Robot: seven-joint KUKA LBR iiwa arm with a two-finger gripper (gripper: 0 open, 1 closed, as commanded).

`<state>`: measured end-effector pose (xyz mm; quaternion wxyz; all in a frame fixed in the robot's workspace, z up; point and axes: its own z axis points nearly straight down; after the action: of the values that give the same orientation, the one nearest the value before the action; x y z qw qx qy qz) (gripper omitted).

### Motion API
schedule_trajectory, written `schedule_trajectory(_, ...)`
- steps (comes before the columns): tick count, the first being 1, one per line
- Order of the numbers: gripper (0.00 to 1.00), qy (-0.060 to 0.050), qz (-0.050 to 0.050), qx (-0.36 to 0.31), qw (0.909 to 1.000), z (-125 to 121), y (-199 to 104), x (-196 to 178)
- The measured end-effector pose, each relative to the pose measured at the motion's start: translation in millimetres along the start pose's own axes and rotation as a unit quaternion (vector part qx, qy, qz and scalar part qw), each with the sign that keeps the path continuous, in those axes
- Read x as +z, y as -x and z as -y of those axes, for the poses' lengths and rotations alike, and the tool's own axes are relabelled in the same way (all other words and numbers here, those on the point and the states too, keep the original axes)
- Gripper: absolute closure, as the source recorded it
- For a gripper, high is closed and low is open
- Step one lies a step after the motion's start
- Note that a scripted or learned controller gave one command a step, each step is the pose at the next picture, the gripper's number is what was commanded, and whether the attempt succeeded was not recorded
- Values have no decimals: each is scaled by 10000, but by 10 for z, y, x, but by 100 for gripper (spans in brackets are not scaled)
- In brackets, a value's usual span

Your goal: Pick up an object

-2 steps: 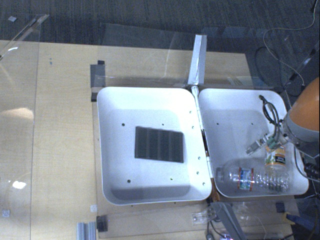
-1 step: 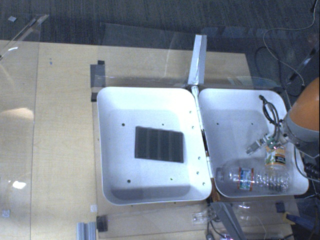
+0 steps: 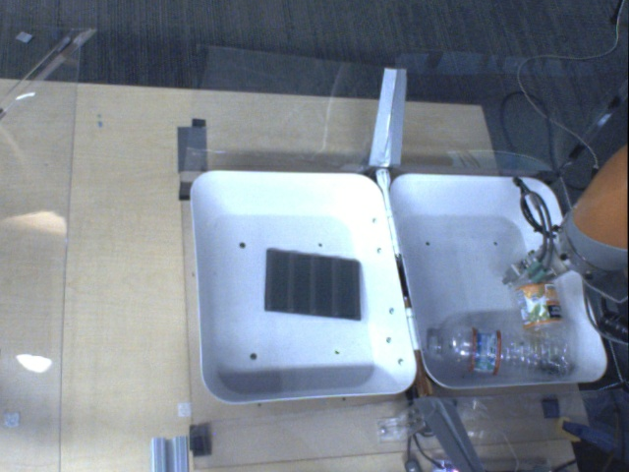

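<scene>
In the right bin (image 3: 442, 224), a clear plastic bottle (image 3: 496, 347) with a blue-and-orange label lies on its side near the front wall. Just behind it, at the bin's right side, sits a small orange, white and green packet (image 3: 537, 305). My gripper (image 3: 531, 268) reaches in from the right and hangs directly over that packet, close to it or touching it; I cannot tell which. Nothing shows lifted off the bin floor. A flat dark ribbed rectangle (image 3: 313, 285) lies in the middle of the left bin (image 3: 226, 214).
The grey arm with its orange band (image 3: 601, 209) covers the right bin's far right rim, and black cables (image 3: 536, 205) loop above the gripper. A metal divider post (image 3: 388, 116) stands behind the seam between the bins. Wooden bench top (image 3: 98, 264) stretches to the left.
</scene>
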<state>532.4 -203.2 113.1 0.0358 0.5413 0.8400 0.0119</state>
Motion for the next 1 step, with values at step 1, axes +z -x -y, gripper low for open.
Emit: schedule_trajectory(1,0,-5,-3,5,10000,5,0,3)
